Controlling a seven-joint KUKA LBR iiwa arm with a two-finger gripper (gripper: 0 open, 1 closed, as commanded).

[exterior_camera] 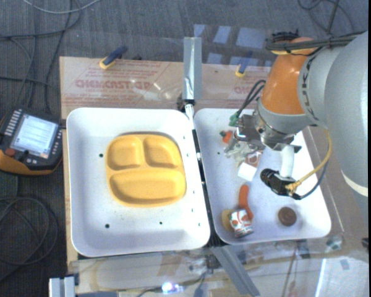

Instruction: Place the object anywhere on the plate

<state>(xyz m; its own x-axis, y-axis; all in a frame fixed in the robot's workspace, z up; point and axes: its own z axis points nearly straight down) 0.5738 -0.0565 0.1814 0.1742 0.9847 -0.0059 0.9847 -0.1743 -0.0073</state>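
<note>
Camera view | hand (240,148) state unclear | beside it: carrot (243,196), can (238,222), brown disc (287,215)

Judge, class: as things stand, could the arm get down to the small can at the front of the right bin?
Probably yes. The can lies uncovered near the right bin's front wall, with only the carrot beside it, and the gripper hangs over the same bin.

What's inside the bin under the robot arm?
In the right bin you can see a small can, an orange carrot-like piece, a brown round disc and a white block. The arm covers the bin's upper part, hiding whatever lies beneath.
</note>
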